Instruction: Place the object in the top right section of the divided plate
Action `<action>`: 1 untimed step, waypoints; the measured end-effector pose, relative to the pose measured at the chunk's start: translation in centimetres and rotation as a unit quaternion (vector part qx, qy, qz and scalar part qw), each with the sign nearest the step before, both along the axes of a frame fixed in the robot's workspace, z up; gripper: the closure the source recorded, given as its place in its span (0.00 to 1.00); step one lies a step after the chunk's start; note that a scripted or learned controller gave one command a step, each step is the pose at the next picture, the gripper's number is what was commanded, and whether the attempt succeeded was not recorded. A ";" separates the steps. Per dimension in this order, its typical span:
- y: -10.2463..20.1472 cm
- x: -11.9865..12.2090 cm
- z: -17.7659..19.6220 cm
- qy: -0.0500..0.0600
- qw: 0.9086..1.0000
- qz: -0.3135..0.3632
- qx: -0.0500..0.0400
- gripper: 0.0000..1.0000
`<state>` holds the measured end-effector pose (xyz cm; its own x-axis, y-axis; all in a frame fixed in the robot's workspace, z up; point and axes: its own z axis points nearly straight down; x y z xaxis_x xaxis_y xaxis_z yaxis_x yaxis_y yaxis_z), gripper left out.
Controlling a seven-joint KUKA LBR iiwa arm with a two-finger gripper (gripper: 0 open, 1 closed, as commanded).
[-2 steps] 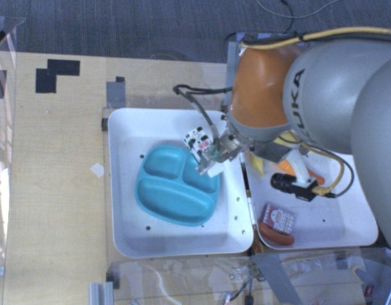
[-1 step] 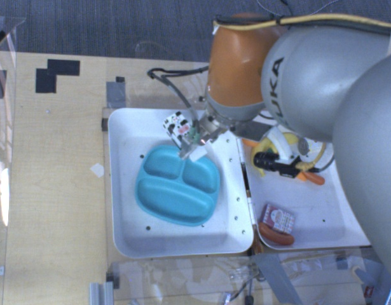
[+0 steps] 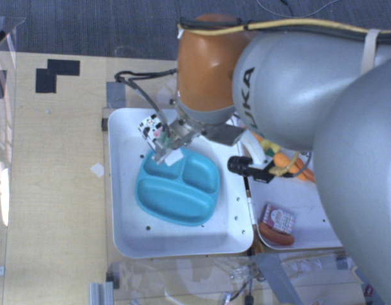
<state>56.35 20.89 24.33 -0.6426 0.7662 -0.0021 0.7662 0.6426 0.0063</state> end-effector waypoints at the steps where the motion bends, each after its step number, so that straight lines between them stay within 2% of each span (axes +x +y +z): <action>1: -4.7 -1.8 -2.7 0.000 0.990 0.138 -0.001 1.00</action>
<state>54.50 16.15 21.58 -0.8279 0.5609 -0.0029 0.5609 0.8279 0.0038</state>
